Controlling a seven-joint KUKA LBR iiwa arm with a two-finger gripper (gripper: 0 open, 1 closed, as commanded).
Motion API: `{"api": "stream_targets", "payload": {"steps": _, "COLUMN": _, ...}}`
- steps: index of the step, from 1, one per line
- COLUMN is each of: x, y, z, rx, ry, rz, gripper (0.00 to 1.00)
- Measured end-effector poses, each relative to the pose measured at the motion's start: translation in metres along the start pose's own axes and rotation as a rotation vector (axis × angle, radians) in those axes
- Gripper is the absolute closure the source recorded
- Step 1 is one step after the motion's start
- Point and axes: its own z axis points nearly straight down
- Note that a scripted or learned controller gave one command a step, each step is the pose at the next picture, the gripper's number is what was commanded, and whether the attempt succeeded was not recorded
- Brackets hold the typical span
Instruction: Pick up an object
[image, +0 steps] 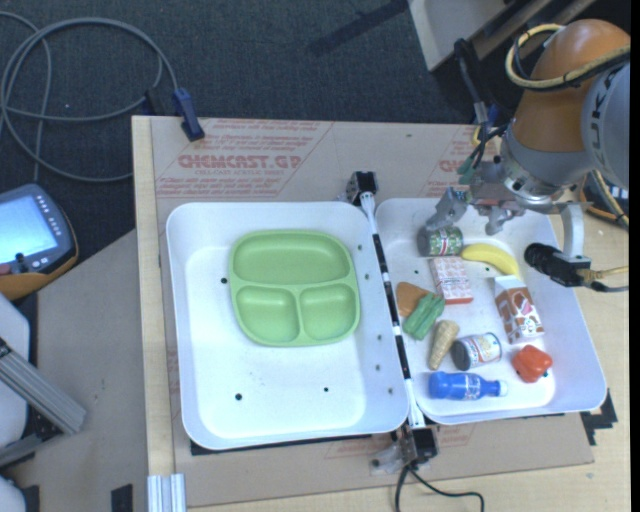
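The pincer (470, 205) hangs over the far end of the right-hand shallow white plastic bin (585, 385), fingers spread apart with nothing between them. Just below its left finger lies a small green-labelled can (441, 241), the likeliest pick by my reckoning; a curved yellow plastic banana (490, 257) sits just beside. The green three-compartment plastic tray (293, 286) rests well off to its left.

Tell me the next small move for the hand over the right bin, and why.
Probably lower the hand onto the small green can and close. The hand sits at the bin's far side, almost directly above the can. The banana lies just beside it, so descend carefully.
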Motion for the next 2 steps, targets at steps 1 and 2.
{"api": "stream_targets", "payload": {"steps": 1, "x": -0.005, "y": 0.035, "z": 0.096, "rx": 0.001, "ry": 0.0, "rz": 0.0, "gripper": 0.0}}
{"api": "stream_targets", "payload": {"steps": 2, "x": -0.005, "y": 0.036, "z": 0.084, "rx": -0.002, "ry": 0.0, "rz": -0.002, "gripper": 1.0}}
